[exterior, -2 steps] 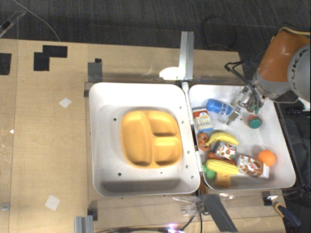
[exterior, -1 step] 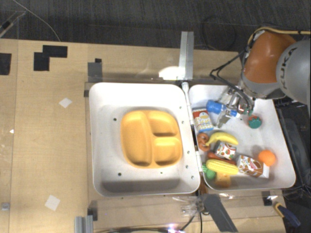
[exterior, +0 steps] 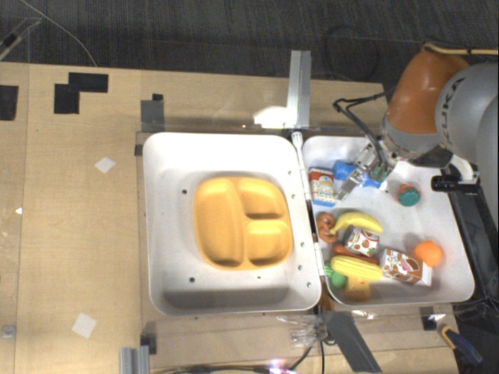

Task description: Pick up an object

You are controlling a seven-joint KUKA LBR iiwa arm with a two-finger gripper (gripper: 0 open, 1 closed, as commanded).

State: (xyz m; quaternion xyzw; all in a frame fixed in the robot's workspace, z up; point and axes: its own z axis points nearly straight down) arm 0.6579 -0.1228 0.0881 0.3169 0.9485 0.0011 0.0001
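- While the bench (exterior: 70, 232) is lying bare on the left, the left bin (exterior: 168, 209) is holding a yellow divided tray (exterior: 242, 220) near its middle, flat on the bin floor.
- Just right of the rail between the bins, the right bin (exterior: 448, 232) is carrying a cluster of toy food along its left side: a red-and-white carton (exterior: 322, 187) near the top, a banana (exterior: 359, 222) below it, a small juice box (exterior: 360, 242) touching the banana, then a corn cob (exterior: 355, 269) and a longer printed carton (exterior: 403, 266) near the front wall.
- A blue packet (exterior: 347, 169) is lying beside the red-and-white carton, right under the gripper (exterior: 355, 179), whose fingers are pointing down-left at it; how wide they are standing cannot be told.
- Farther right, a teal ball (exterior: 408, 196) and an orange (exterior: 428, 253) are sitting apart from the cluster.
- The arm (exterior: 437, 107) is reaching in from the right over the bin's upper corner.
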